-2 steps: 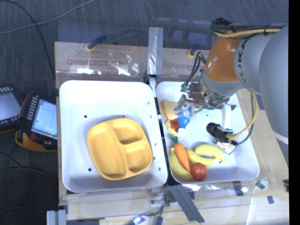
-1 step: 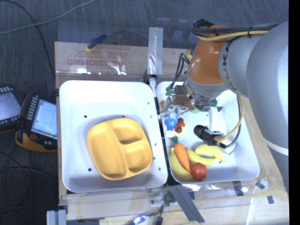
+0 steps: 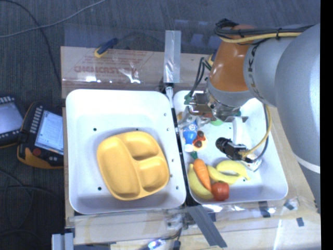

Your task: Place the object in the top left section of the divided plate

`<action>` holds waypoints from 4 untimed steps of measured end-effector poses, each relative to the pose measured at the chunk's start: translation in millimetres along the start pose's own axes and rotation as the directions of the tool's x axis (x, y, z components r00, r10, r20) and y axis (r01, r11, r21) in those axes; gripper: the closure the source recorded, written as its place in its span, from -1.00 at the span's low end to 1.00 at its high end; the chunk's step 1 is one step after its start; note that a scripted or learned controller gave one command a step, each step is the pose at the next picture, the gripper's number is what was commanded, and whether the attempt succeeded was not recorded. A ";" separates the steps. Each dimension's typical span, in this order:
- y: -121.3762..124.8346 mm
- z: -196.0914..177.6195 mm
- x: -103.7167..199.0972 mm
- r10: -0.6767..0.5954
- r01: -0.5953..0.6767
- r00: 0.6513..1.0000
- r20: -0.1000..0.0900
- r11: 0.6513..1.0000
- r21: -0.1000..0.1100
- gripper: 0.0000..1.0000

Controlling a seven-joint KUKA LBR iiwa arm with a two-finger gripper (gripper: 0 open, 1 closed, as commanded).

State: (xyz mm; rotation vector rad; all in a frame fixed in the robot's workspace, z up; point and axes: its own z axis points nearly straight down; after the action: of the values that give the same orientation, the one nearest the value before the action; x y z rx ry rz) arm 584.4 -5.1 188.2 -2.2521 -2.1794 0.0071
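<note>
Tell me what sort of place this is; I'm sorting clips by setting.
Probably a robotics lab bench. A KUKA arm reaches over two white bins, one with a yellow divided plate, the other with toy food, and a teach pendant lies alongside on carpet.

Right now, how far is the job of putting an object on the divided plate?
Nothing looks done yet: the yellow divided plate in the left bin holds nothing. In hand: the gripper is down in the right bin, above the small toys. The carrot and banana lie untouched. The pick and the placing remain.
</note>
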 end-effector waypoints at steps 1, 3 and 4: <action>-48.3 7.4 5.7 0.044 -0.044 0.999 0.004 0.999 -0.003 1.00; 24.6 6.9 57.6 0.208 -0.208 0.978 0.004 0.978 -0.004 -1.00; 24.4 0.4 58.0 0.206 -0.206 0.979 0.007 0.979 0.001 1.00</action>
State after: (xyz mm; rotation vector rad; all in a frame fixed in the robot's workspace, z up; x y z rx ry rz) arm 610.7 52.1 187.8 -2.4687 -1.9374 0.0184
